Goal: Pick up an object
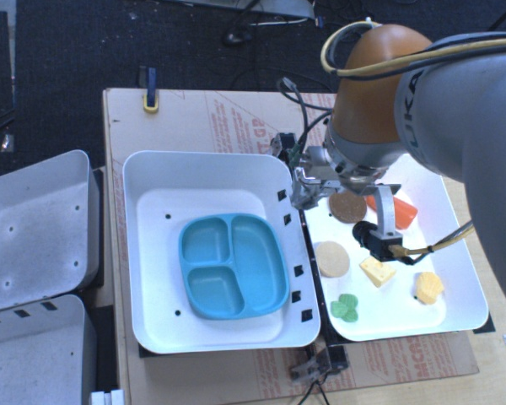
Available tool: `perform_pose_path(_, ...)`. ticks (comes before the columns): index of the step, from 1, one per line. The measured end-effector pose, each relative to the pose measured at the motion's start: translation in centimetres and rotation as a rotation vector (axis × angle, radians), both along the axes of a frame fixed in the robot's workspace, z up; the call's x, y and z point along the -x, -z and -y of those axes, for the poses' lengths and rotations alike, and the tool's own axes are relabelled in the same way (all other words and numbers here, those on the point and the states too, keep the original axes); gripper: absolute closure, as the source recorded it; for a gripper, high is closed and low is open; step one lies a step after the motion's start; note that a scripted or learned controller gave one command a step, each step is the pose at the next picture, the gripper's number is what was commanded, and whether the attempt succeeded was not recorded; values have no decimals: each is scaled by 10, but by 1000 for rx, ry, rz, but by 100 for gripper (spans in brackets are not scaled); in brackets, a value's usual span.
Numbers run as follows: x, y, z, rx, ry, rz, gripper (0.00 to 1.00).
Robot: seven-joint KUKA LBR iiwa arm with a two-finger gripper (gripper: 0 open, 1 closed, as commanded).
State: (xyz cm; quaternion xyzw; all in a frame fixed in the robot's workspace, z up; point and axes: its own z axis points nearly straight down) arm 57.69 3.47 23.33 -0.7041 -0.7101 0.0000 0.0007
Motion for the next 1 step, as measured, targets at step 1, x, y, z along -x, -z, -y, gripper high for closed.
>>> perform_pose_path(1,-1,11,-52,0,1,0,100)
